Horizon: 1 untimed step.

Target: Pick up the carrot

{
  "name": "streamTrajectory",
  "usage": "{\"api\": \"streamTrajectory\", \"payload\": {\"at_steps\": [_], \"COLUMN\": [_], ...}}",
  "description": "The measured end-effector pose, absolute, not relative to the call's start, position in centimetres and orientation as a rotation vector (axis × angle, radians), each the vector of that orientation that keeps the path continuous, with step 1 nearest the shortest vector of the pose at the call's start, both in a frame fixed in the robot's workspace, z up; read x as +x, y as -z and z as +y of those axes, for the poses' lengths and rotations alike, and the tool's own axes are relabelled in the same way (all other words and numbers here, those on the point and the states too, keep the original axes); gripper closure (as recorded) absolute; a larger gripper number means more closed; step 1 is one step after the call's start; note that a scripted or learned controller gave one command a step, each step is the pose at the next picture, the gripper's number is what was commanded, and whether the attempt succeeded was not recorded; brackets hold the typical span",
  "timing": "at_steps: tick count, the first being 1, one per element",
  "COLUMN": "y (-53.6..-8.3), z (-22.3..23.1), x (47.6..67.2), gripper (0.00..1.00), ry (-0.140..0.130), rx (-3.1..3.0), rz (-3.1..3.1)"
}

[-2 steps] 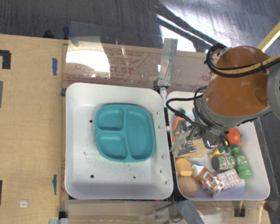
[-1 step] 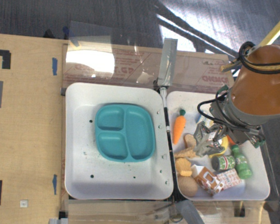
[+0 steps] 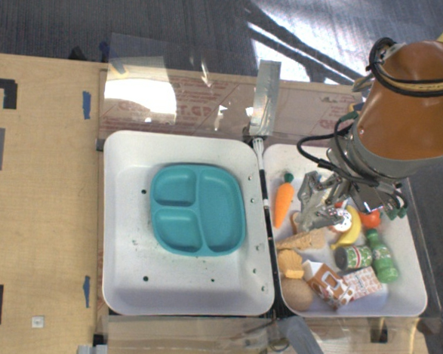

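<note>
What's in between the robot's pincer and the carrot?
Nothing. In the camera view, bare white floor of the right bin separates the pincer from the carrot. The carrot lies upright near the bin's left wall, green top pointing away.

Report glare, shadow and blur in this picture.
Camera view: bright glare on the clear sheet behind the left bin; sunlit streaks across the floor; the arm looms large and soft-edged; the carrot is sharp and evenly lit.
</note>
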<state>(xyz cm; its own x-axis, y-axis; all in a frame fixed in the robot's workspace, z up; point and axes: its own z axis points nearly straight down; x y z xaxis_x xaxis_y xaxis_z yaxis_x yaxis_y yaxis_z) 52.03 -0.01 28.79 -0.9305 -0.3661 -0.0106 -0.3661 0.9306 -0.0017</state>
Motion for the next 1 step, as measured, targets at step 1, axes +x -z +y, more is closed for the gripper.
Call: {"api": "streamTrajectory", "payload": {"at_steps": [1], "y": [-19.0], "z": [5.66], "x": [49.57], "gripper": [1.0], "ry": [-0.004], "rx": [-0.33], "rz": [3.124]}}
